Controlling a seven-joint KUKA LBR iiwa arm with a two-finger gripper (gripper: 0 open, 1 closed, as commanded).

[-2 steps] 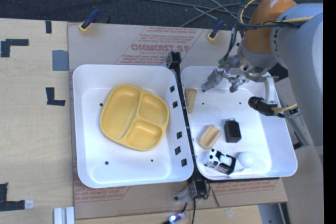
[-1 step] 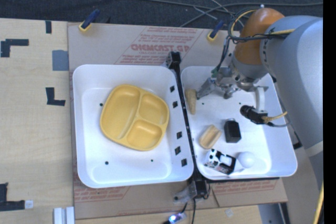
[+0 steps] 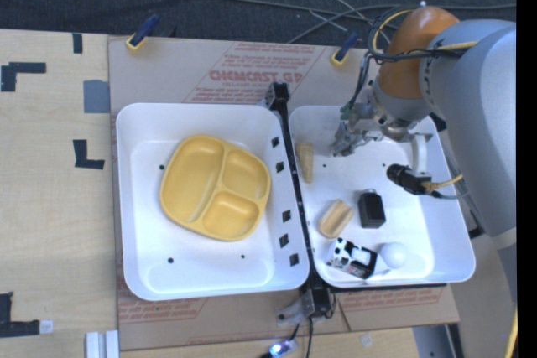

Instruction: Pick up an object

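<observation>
Over the right bin (image 3: 445, 260) our gripper (image 3: 346, 140) hangs above bare floor near the back, whether its jaws are apart or together we cannot tell, while the bread roll (image 3: 335, 218) and black block (image 3: 371, 209) lie loose nearer the front.

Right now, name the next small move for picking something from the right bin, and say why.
Probably shift the gripper toward the tan piece by the divider, then lower. The gripper sits over bare floor of the right bin, and that piece lies nearest.
</observation>
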